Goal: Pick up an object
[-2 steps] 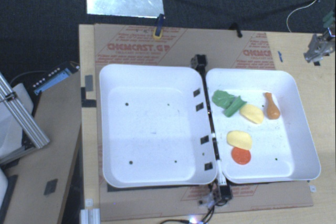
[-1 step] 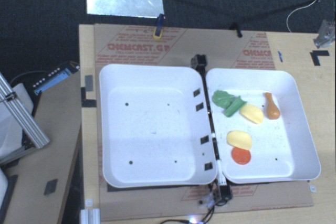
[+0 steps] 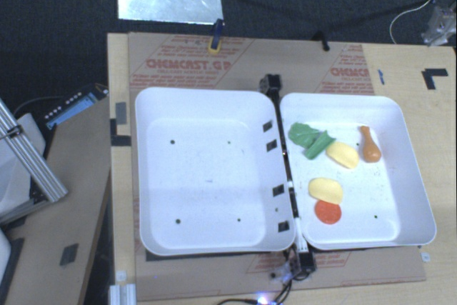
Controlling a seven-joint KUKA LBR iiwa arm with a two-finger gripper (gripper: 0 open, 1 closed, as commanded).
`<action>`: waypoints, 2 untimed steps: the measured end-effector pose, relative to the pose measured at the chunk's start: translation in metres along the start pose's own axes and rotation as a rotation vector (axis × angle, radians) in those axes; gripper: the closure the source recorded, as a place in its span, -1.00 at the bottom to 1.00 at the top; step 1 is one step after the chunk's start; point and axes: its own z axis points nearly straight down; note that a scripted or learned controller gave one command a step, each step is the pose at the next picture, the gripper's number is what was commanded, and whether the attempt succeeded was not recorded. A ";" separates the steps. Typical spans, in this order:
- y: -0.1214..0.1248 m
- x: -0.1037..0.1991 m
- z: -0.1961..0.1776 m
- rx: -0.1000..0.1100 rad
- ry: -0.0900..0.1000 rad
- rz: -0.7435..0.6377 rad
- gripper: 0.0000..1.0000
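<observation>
right bin holding green piece, two yellow lumps, orange gourd, red disc. likely light, smooth plastic; best gripped across gourd's narrow neck. claw state: cannot tell.

Red "CHEMCAST GP" — brown sheet

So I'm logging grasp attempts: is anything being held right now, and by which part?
Nothing is seen held. The green piece, two yellow pieces, orange piece and red disc all lie loose in the right bin.
</observation>
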 end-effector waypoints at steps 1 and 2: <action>-0.001 0.000 -0.022 0.001 0.000 0.001 1.00; -0.001 0.000 -0.026 0.002 0.001 0.001 1.00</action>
